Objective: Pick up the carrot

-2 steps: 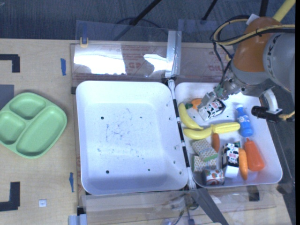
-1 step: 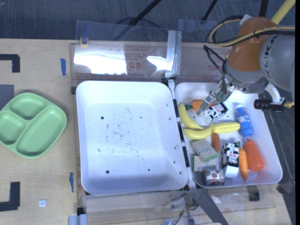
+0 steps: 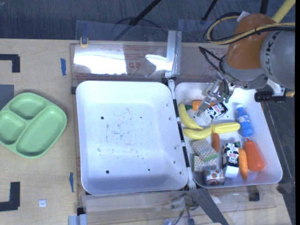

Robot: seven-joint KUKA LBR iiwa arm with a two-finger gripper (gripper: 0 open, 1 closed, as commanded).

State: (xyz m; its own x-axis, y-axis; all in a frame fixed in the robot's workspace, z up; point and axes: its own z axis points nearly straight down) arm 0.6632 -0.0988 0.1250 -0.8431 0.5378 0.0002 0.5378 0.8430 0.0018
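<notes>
The left bin (image 3: 124, 135) was the largest thing on the bench, a shallow white tray with faint blue scribbles on its floor. Beside it, touching along one edge, sat the right bin (image 3: 269, 146), crowded with toy food. The grey arm (image 3: 276, 55) reached in from the right, its orange band above the wrist, and the gripper (image 3: 206, 104) hung low over the far end of the right bin, just above a yellow banana (image 3: 187, 118); whether it was clasping anything could not be told. A green divided plate (image 3: 32, 124) lay well apart on the wood to the left. A second banana (image 3: 225, 127) lay across the bin's middle. An orange bottle (image 3: 254, 156) stood near the right wall, a blue bottle (image 3: 243, 120) beyond it. The carrot (image 3: 243, 164) lay at the near end, just beside the orange bottle.
</notes>
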